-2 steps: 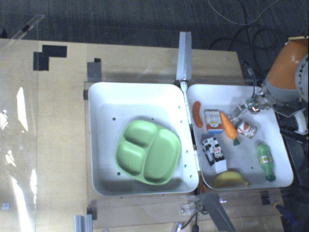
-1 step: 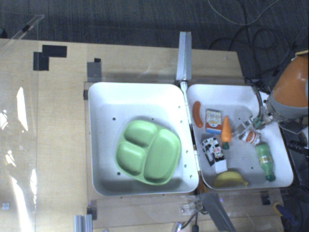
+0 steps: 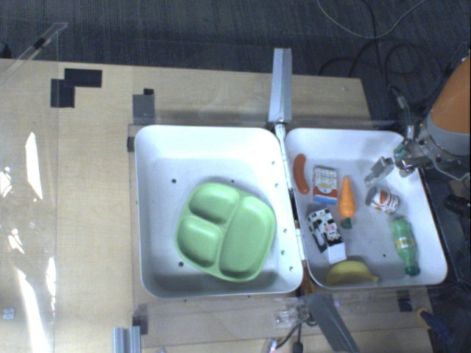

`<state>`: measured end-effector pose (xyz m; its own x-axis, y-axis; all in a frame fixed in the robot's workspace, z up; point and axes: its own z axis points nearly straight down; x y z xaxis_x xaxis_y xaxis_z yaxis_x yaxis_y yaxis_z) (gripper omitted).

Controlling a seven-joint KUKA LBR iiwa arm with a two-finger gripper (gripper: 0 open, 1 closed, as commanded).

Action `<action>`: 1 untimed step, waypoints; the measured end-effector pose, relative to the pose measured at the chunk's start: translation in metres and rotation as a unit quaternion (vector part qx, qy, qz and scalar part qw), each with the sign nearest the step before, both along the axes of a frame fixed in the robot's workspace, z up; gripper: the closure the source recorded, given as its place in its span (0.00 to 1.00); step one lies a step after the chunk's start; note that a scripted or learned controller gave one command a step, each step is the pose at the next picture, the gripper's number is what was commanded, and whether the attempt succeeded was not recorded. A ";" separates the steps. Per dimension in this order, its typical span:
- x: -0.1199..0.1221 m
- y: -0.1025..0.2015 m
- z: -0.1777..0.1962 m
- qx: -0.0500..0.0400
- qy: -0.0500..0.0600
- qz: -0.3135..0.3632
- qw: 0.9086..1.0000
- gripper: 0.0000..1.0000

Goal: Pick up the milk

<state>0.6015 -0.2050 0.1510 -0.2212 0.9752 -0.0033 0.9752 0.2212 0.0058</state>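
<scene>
The milk is a small carton with black and white cow patches, lying in the right bin near its left wall, in front of the middle. My gripper hangs over the bin's far right part, up and to the right of the milk and well apart from it. It is open, with nothing between its fingers. A red and white can lies just below it.
Around the milk lie a sausage, a small orange-and-white box, a carrot, a banana and a green bottle. The left bin holds a green divided plate.
</scene>
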 end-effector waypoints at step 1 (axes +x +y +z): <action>-0.046 -0.001 -0.062 -0.001 -0.002 0.064 0.998 0.00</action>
<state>0.5551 -0.2061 0.0887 -0.3432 0.9393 -0.0060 0.9392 0.3432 0.0101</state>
